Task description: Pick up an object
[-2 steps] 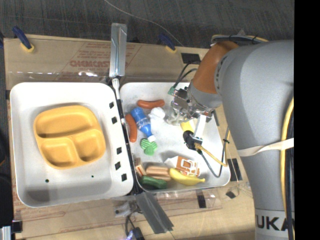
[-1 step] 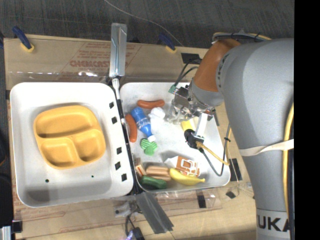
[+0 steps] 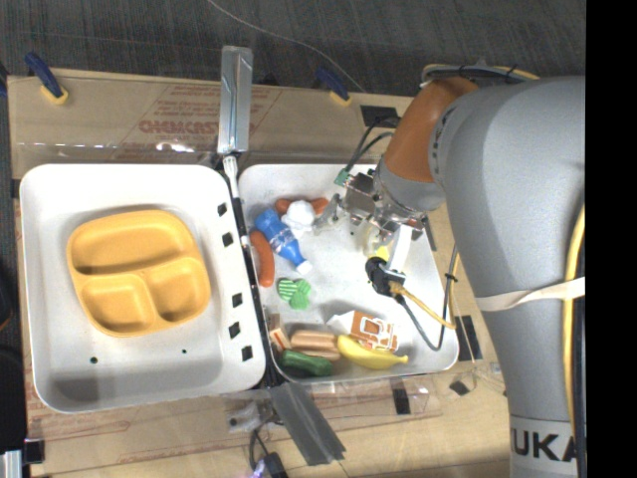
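No object sits between the fingers yet: the gripper [image 3: 350, 210] hovers over the upper part of the right bin [image 3: 438, 307], and whether it is parted or clenched I cannot tell. Just beside it lie a red sausage [image 3: 299, 207] and a blue bottle [image 3: 280, 237]. This looks like the approach; next comes a descent onto one item.

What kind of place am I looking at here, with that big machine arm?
Most likely a robotics research lab. A grey arm reaches over two white bins clamped to a cardboard-covered bench; one holds toy food such as a banana, the other a yellow divided tray.
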Available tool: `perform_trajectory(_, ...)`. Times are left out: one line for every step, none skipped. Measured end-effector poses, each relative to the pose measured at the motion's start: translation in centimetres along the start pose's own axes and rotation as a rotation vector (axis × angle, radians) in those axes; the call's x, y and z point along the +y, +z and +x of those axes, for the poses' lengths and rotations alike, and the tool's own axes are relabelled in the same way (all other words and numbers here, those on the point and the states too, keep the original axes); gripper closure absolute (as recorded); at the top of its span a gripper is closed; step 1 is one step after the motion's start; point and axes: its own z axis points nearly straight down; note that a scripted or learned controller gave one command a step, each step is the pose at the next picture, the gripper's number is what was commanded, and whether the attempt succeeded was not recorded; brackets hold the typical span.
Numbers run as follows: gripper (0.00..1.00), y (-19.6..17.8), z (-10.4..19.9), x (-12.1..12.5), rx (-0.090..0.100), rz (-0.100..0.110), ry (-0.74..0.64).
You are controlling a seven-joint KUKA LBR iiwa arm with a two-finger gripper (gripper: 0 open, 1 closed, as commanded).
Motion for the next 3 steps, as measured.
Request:
perform_trajectory(0.0, -9.2, 0.6, 0.5, -0.002, -0.014, -0.068)
perform_trajectory(0.0, 1.2, 6.5, 0.5, -0.004, -0.003, 0.0)
perform_trajectory(0.0, -2.0, 6.5, -3.5, -0.004, -0.003, -0.228)
